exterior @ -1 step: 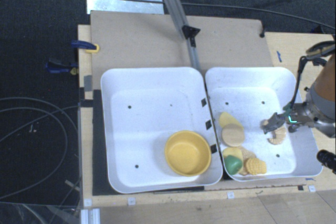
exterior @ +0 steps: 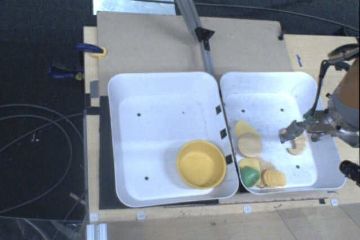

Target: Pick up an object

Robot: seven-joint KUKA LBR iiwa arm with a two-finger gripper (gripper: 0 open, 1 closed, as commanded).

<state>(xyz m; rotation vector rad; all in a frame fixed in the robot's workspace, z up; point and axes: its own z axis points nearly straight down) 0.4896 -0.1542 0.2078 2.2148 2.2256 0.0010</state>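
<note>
In the right bin [exterior: 264,87], my gripper [exterior: 292,133] hangs low over the floor at mid-right, right beside a small tan cookie-like piece [exterior: 297,146]. A round beige piece [exterior: 250,145] and a pale yellow piece [exterior: 243,128] lie near the bin's left wall. Toward the front left corner sit a green piece [exterior: 250,176], a yellow corn-like piece [exterior: 274,179] and a yellow piece [exterior: 250,164]. A yellow bowl [exterior: 201,163] stands in the left bin [exterior: 152,93] at its front right.
The arm [exterior: 346,104] enters from the right edge above the right bin. A slanted grey pole [exterior: 188,8] crosses the cardboard behind the bins. Clamps [exterior: 90,50] sit on the bench's left edge.
</note>
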